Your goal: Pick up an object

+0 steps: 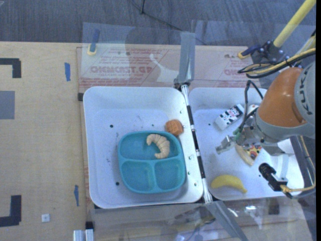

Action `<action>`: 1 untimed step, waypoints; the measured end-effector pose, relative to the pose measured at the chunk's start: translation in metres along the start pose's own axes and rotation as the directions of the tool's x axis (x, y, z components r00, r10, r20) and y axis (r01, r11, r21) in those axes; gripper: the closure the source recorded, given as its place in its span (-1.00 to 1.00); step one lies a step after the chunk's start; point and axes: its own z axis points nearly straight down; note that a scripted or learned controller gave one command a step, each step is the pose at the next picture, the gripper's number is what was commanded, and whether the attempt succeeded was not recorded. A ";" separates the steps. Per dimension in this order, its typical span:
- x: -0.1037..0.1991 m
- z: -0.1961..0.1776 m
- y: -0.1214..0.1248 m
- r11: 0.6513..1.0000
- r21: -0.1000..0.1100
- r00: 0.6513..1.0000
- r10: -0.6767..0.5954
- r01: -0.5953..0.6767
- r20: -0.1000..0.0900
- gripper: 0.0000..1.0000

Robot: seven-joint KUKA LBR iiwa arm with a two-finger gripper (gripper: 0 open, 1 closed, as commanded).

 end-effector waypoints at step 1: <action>-0.053 0.005 0.021 0.994 -0.009 0.994 -0.111 0.111 -0.002 -1.00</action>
